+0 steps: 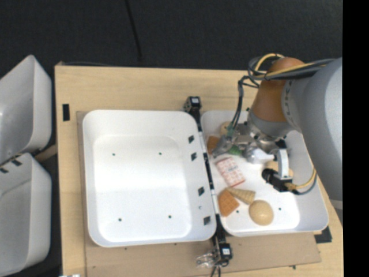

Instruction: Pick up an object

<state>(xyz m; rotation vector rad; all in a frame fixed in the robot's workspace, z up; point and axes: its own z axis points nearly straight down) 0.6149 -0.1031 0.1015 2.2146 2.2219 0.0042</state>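
We can't tell if the jaws (239, 146) are open; the pink-patterned card (229, 171) lies just below them, long axis slanting down-right.

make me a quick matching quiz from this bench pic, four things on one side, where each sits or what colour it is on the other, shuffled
Things:
1. tan ball
2. white card with red print
3. left bin
4. orange band

Descriptions:
A. on the arm above the wrist
B. near the right bin's front edge
C. beside the divider, mid right bin
D. white, left of the divider

Pairs: 1-B, 2-C, 3-D, 4-A
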